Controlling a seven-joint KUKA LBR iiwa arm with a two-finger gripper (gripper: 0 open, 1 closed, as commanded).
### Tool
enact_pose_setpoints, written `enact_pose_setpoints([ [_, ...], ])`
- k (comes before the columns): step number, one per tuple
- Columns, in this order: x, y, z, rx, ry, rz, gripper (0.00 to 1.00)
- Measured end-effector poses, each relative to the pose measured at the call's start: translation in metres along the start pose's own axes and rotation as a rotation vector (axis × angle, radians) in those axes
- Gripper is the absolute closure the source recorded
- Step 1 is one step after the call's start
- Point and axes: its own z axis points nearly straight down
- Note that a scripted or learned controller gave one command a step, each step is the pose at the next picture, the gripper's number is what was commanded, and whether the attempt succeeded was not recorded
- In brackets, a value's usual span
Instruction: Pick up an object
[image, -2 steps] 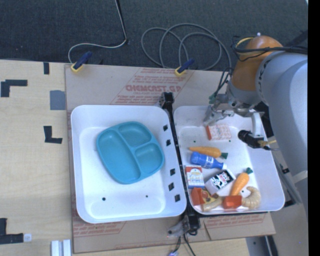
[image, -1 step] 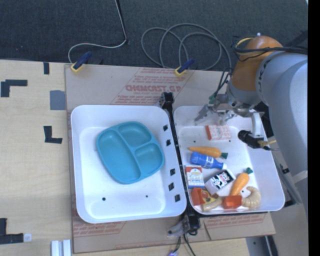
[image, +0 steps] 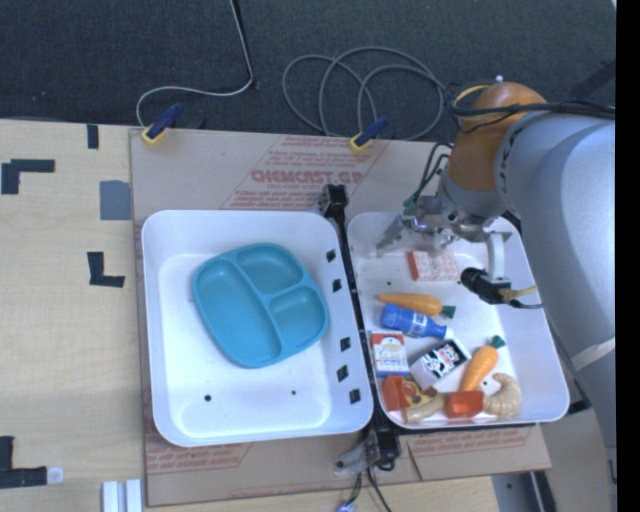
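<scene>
Toys lay in the right bin (image: 545, 340); a pale packet (image: 432, 265) sat just below the pincer (image: 432, 228), not gripped. Whether the pincer was apart or together could not be told. Approach step; next, descent onto the packet.

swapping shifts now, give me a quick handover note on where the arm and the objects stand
Gripper: at the far end of the right bin, over a small red-and-white packet; whether it is open or shut cannot be told.
Things: toy foods all lie in the right bin, including a carrot, a blue bottle and an orange pepper. The left bin holds a blue divided plate.
Done: nothing seen lifted.
Left: grasp and raise one object.
</scene>
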Motion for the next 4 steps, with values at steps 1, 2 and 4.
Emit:
enact_pose_setpoints([
  [1,0.000,0.001,-0.010,-0.004,-0.002,-0.001,1.00],
  [2,0.000,0.001,-0.010,-0.003,-0.002,0.000,0.00],
  [4,-0.008,0.001,-0.010,-0.003,0.000,-0.003,1.00],
])
